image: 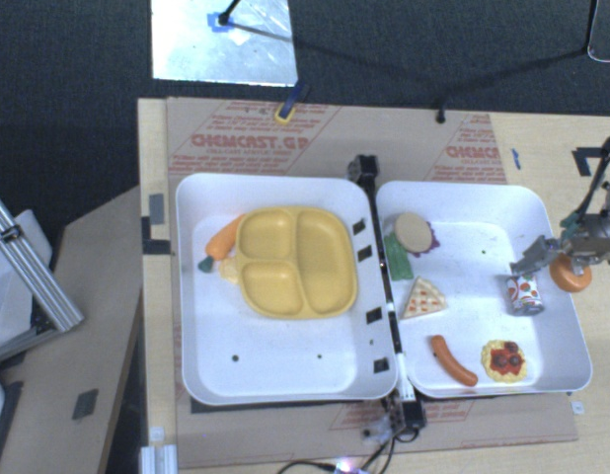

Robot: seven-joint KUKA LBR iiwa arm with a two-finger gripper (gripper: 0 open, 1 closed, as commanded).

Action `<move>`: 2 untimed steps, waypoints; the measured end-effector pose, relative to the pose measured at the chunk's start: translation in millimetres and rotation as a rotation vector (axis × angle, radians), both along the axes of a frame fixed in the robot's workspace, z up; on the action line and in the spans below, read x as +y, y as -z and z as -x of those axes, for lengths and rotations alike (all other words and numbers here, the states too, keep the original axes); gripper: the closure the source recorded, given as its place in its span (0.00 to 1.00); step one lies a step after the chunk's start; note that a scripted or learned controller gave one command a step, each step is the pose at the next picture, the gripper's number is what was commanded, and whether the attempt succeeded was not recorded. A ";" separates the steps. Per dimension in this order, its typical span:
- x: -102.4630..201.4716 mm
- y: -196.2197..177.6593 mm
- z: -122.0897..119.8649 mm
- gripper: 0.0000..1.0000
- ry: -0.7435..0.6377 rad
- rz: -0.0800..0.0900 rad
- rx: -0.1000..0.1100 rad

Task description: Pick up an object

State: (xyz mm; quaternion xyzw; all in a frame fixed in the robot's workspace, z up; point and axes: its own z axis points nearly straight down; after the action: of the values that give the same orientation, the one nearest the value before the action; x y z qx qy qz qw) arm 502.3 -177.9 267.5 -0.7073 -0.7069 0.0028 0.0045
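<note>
Dark carpet surrounds a pale wooden bench (108, 265) covered by a cardboard sheet (335, 136) printed with red lettering. Two shallow white bins sit on it side by side, touching along a black central join.

Left bin (216, 363): a yellow divided plate (290, 262) with three compartments lies near the middle. A toy carrot (223, 237) rests against the plate's left edge.

Right bin (463, 235): a toy burger (415, 233) sits at the upper left, with a green piece (397, 257) just beside it. Below lies a pizza slice (422, 299). Toward the front are a sausage (453, 359) and, to its right, a small round pizza (505, 360) with red toppings. A small tin can (524, 295) with red dots lies near the right wall.

From the right edge the grey arm reaches in, and its gripper (530, 262) hangs over the right bin just above the can. An orange piece (571, 276) shows beside the can, under the arm. Whether the fingers are spread or closed cannot be told, and nothing is visibly held between them.
</note>
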 end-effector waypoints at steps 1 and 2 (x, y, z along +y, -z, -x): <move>0.6 -6.0 -2.2 0.00 -0.004 0.003 -0.012; 2.3 35.4 -1.1 0.00 -0.002 0.002 -0.010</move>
State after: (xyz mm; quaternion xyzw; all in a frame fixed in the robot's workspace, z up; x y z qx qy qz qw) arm 503.4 -175.6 232.1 -0.7066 -0.7077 0.0000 0.0002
